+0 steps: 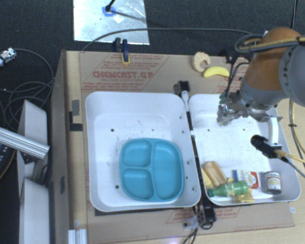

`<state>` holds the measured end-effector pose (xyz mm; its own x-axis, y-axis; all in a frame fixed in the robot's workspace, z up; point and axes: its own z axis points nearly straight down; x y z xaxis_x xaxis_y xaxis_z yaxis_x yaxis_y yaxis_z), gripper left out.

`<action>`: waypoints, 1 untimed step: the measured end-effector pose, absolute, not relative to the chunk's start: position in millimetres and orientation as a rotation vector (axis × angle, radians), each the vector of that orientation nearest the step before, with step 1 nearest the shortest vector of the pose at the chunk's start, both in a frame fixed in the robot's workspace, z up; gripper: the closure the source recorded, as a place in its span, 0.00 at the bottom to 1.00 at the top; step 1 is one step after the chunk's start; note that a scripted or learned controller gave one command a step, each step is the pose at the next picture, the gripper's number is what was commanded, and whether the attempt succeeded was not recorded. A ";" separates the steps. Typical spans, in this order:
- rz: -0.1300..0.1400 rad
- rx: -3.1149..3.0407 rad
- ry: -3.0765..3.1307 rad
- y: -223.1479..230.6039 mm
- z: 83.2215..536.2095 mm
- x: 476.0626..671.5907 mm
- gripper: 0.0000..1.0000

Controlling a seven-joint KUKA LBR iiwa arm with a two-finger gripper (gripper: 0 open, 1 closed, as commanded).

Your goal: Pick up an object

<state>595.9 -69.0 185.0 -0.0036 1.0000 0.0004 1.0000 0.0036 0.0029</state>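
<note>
Camera view: the gripper [226, 114] hangs over the far left part of the right bin [213, 136]; whether it is open or closed I cannot tell, and nothing shows in its grasp. The objects lie well apart from it along the bin's near edge: a green bottle [229, 189], a tan block [214, 173], a small can [272, 182]. The left bin [101, 116] holds 1 blue tray [151, 169].
</note>
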 end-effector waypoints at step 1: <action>0.004 2.216 2.225 -1.6 184.8 635.6 1.00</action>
<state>635.6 -1.6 184.8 -0.0040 1.0000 0.0012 1.0000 0.0040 0.0026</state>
